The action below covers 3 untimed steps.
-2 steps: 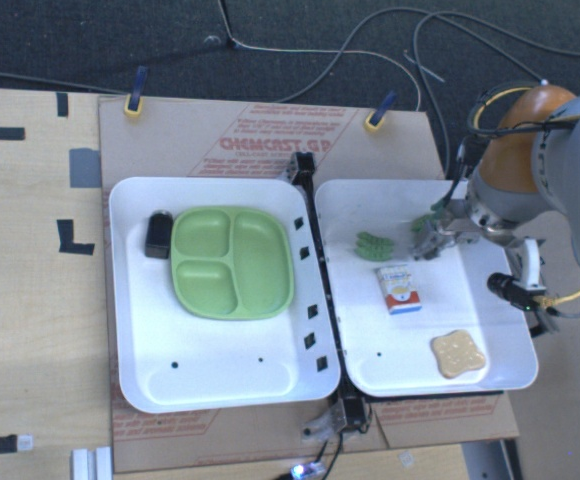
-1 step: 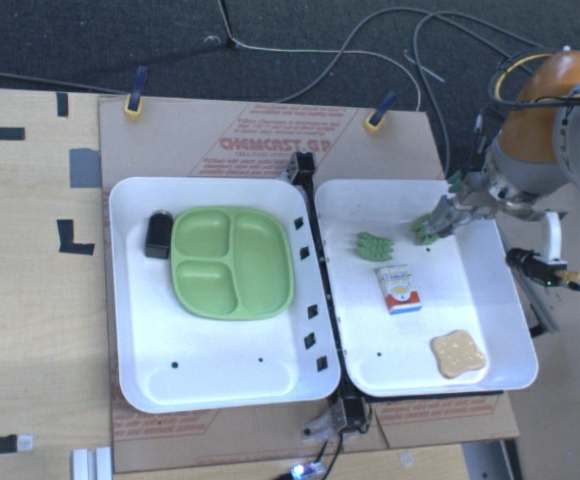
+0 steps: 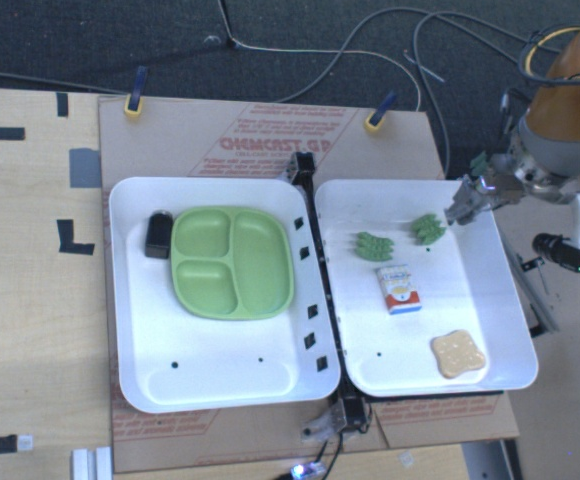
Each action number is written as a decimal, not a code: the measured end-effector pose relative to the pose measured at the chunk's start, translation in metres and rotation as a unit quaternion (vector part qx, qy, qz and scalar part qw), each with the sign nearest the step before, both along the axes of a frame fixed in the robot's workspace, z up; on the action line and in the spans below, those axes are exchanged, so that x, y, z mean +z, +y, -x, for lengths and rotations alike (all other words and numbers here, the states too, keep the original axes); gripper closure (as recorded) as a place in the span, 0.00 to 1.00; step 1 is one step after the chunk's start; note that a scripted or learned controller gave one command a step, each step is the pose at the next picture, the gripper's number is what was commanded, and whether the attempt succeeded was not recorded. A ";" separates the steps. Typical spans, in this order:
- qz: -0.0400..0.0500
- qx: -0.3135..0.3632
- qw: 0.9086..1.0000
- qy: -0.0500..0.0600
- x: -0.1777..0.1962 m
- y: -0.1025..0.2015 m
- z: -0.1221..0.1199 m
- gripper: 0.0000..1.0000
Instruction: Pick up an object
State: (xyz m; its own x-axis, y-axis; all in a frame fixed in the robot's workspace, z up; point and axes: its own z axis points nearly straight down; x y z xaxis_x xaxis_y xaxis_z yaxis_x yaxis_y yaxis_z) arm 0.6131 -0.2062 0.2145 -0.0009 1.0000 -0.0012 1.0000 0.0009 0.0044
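Observation:
The right white bin (image 3: 490, 268) holds two green leafy toy pieces, one (image 3: 373, 246) near the middle and one (image 3: 428, 229) toward the far right. A small white carton with red and blue print (image 3: 398, 290) lies in the bin's centre. A tan toast-like piece (image 3: 458, 354) rests near the front right corner. My gripper (image 3: 467, 202) hangs over the bin's far right edge, just right of the second green piece, apart from it.
The left white bin (image 3: 130, 298) carries a green divided plate (image 3: 232, 262) and a small black block (image 3: 158, 234) at its left. Black clips run along the seam between the bins. Cables trail across the dark floor behind.

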 end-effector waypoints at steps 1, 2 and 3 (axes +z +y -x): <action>-0.001 0.000 1.000 0.001 0.013 0.001 -0.001 1.00; -0.001 0.002 1.000 0.003 0.013 0.047 0.000 1.00; -0.001 0.002 1.000 0.003 0.002 0.102 -0.007 1.00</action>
